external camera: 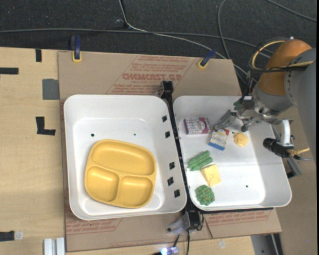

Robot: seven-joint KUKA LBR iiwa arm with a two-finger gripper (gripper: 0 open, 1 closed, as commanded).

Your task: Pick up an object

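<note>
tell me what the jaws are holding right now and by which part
Nothing is visibly held. The gripper hovers in the right bin, just above the small blue-and-white carton.

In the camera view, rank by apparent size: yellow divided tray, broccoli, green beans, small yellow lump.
1. yellow divided tray
2. green beans and broccoli, too alike to rank
3. small yellow lump

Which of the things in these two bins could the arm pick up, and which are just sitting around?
Pickable, right bin: purple box, small carton and yellow piece near the gripper, green beans, yellow wedge, broccoli.

Just lying about: yellow divided tray in the left bin, cables, cardboard sheet.
</note>
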